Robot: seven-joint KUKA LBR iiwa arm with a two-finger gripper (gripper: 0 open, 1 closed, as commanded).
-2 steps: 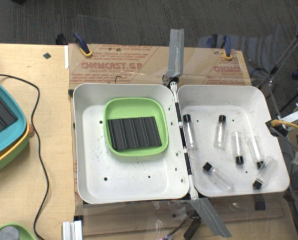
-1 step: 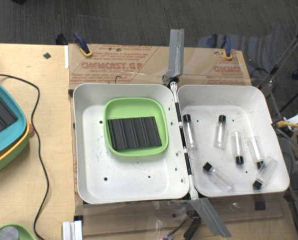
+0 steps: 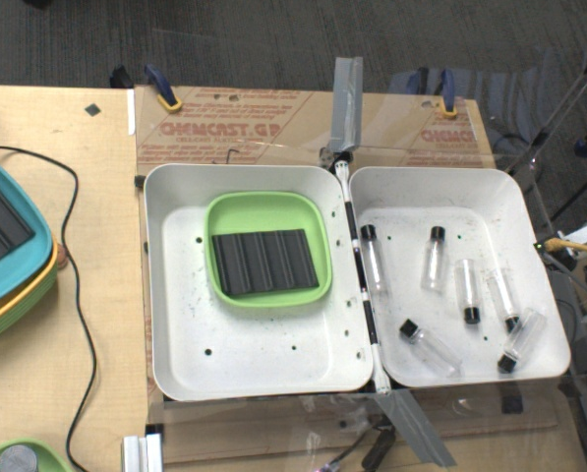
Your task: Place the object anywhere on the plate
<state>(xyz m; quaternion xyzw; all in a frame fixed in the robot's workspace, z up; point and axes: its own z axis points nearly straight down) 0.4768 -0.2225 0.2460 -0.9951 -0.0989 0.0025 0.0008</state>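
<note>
A green square plate [image 3: 267, 214] sits in the left white bin [image 3: 180, 293], toward its far side. A dark ribbed pad [image 3: 265, 262] covers the plate's floor. The right white bin [image 3: 529, 224] holds several clear vials with black caps. One vial [image 3: 370, 256] lies along the bin's left wall, another [image 3: 434, 256] near the middle, and a third [image 3: 429, 347] near the front edge. Others lie toward the right side.
A teal and green stack of containers [image 3: 8, 249] sits at the left edge of the wooden bench. A black cable [image 3: 82, 293] runs down the bench beside the left bin. Brown cardboard [image 3: 273, 121] lies behind both bins.
</note>
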